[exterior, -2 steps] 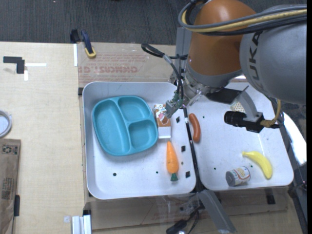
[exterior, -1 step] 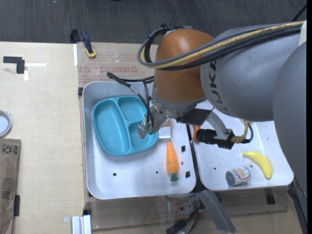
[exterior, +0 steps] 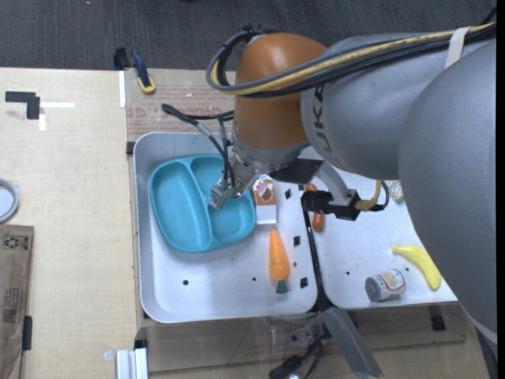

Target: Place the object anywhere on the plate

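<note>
Carrot (exterior: 278,260), lying below-right of the tool (exterior: 223,193) over the plate (exterior: 183,204), looks light, stiff and smooth, best pinched across its thick middle; whether the tool grips anything I cannot tell.

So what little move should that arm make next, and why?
Probably a small lift straight up. The gripper hangs low over the blue two-compartment plastic plate, near the ridge between its compartments, and I can't tell whether it carries anything. The orange toy carrot lies off the plate.
</note>
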`<act>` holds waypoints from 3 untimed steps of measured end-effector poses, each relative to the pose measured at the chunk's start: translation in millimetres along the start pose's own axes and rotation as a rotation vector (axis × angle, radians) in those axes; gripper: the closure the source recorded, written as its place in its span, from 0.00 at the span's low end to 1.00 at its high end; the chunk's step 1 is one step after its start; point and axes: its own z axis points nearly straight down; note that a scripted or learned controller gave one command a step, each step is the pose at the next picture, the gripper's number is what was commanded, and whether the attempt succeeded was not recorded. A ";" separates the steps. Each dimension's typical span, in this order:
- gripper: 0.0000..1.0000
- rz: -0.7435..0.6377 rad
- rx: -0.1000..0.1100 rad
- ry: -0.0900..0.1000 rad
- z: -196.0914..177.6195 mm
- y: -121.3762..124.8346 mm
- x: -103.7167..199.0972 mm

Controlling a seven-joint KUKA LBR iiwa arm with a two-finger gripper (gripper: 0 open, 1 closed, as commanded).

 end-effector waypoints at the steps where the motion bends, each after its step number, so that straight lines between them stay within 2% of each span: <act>1: 1.00 0.010 0.001 0.001 -52.0 -27.3 57.6; 2: 1.00 -0.003 0.003 0.002 -41.4 -15.5 80.2; 3: 1.00 -0.159 0.000 0.000 -39.4 13.1 48.6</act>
